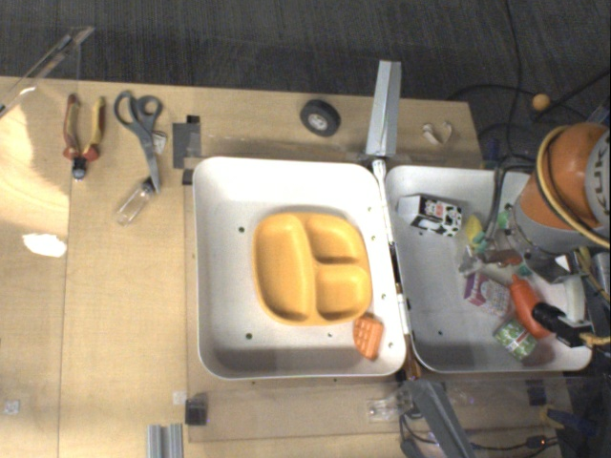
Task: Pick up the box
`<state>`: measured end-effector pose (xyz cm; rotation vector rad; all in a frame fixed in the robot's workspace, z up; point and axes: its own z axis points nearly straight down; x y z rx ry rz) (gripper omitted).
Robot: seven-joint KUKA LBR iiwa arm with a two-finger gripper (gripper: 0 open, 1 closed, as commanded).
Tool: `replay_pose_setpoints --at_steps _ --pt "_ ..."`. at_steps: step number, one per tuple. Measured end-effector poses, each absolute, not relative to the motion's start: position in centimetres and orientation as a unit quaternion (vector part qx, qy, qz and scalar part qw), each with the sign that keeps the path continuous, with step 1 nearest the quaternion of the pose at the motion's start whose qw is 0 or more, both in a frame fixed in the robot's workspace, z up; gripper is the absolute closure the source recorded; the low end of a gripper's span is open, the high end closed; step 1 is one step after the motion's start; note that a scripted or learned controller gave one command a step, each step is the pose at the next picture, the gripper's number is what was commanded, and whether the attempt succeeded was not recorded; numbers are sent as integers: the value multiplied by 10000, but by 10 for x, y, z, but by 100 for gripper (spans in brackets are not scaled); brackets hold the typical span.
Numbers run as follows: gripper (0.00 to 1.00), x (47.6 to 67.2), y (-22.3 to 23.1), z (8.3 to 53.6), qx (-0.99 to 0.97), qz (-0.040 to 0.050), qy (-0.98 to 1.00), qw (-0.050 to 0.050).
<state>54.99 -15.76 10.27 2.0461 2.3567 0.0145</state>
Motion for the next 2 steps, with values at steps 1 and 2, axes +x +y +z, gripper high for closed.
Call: replay_pose_setpoints --at_steps 1,2 --pt "100 490 -206 149 4041 10 9147 45" --pt "100 490 -135 193 5344 18 8452 40"
